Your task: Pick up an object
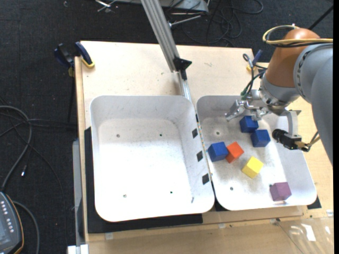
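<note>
The gripper (248, 114) hangs over a blue cube (248, 124) in the right bin (302, 165); whether the jaws are spread cannot be told. A second blue cube (260, 137) just beside may get bumped.

Right bin (296, 165) contents: three blue cubes (248, 124) (260, 137) (217, 151), one orange cube (234, 152) touching the lower-left blue one, one yellow cube (252, 166) (tilted), one purple cube (279, 191) near the front rim.

Three blue blocks (217, 151), an orange block (234, 152), a yellow block (252, 166) and a purple block (279, 191) lie in a white bin (302, 165); desk (127, 70) tan.
</note>
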